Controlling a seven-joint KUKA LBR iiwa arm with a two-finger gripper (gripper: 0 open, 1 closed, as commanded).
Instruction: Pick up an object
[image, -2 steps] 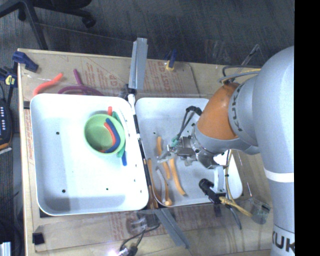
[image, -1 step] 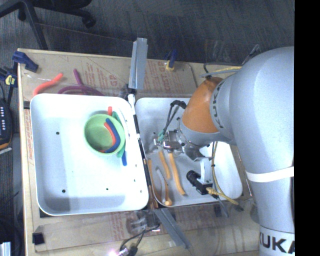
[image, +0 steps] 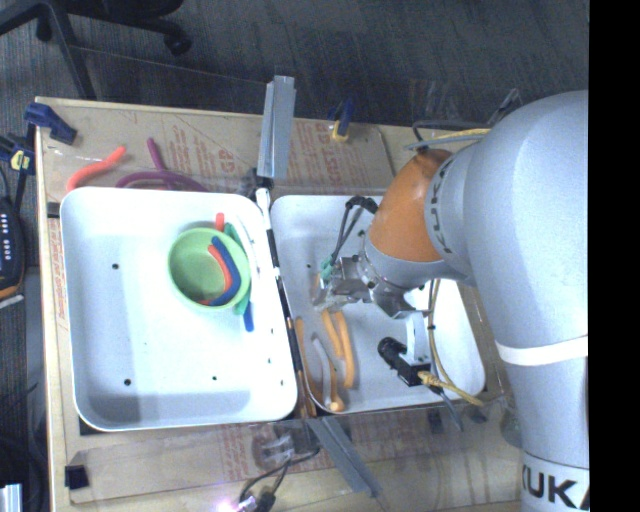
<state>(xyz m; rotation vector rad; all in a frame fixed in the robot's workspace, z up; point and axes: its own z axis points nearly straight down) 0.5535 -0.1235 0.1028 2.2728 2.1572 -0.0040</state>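
Observation:
My gripper (image: 330, 290) hangs low over the left half of the right bin (image: 460, 350), under the grey arm with its orange band. A small teal piece (image: 327, 268) shows at the gripper's far side; whether it is held is hidden. Just in front of the gripper lies an orange-handled tool (image: 342, 348) with a thin grey loop (image: 312, 368) beside it, near the bin's front left corner. In the left bin (image: 120, 350) a green bowl (image: 205, 268) holds red, blue and green curved pieces.
A metal divider bar (image: 276, 125) runs between the bins at the back. Red and purple cords (image: 140, 172) lie on the bench behind the left bin. A blue clamp (image: 343, 115) sits at the bench's far edge.

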